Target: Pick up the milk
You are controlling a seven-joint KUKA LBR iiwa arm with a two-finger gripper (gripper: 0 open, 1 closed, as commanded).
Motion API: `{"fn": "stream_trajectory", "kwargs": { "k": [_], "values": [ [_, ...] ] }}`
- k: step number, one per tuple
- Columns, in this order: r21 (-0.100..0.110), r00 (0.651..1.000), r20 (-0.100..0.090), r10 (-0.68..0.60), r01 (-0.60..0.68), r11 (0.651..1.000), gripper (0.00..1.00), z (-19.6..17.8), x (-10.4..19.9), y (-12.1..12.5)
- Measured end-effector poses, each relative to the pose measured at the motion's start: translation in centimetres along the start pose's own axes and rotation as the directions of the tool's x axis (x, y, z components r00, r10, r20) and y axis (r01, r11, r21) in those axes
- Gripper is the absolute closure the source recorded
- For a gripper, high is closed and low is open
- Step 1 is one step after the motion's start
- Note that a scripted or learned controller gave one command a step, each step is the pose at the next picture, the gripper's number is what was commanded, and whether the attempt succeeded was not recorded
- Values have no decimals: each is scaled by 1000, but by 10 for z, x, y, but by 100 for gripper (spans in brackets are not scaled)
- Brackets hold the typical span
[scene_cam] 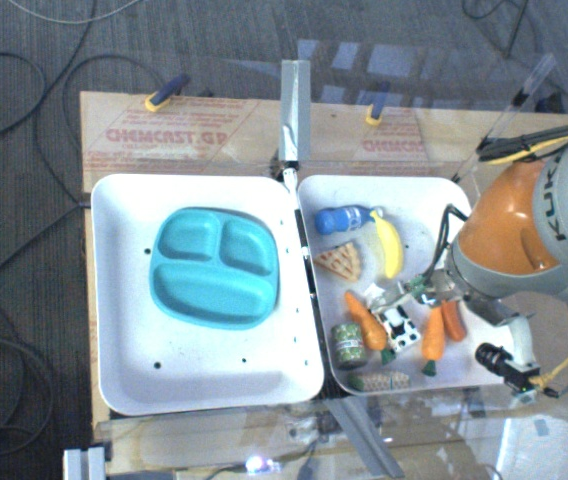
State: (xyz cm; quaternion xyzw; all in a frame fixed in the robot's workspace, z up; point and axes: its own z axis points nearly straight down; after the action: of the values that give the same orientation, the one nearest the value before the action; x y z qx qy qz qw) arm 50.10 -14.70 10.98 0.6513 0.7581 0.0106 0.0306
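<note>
Camera view: milk [397, 326] — small carton with black-and-white cow patches — lies in the right bin [434, 190], toward its 6 o'clock edge, a bit right of centre. It looks like a toy carton: probably light, stiff-sided, smooth, so a bit slippery; not fragile. Best hold, I'd judge, is across the two flat side faces at mid-body, not the peaked top. Which way it is tipped is hard to tell at this size.

Crowded spot. One carrot [367, 321] touches or nearly touches it at 9 o'clock, another carrot [433, 338] sits just beside it at 3 o'clock. A small jar [348, 342] is near at 8 o'clock. Waffle slice [339, 262] at 11 o'clock, banana [390, 247] at 12, blue bottle [340, 218] beyond that near the bin's top edge. Fingers coming down risk catching a carrot instead.

Gripper [404, 298] hangs just above the milk at its 12 o'clock; whether it is released or clenched — cannot tell, parts too small and cluttered. No sign the carton is held. The arm [514, 230] enters from 3 o'clock, orange band over the bin's right side, wrist pitched down and left toward the carton.

Left bin [124, 368] holds a blue divided tray [216, 266], well apart from the action.
</note>
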Motion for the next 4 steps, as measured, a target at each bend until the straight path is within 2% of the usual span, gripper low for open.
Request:
{"fn": "stream_trajectory", "kwargs": {
  "k": [1,2,3,4],
  "values": [
    [21,983,-21,-184,184,983,0,17,16,-5],
    [2,733,-27,-680,680,733,0,15,26,-2],
    [4,733,-41,-679,680,733,100,10,29,-3],
    [2,733,-37,-679,680,734,0,9,28,-2]
  ]
}}
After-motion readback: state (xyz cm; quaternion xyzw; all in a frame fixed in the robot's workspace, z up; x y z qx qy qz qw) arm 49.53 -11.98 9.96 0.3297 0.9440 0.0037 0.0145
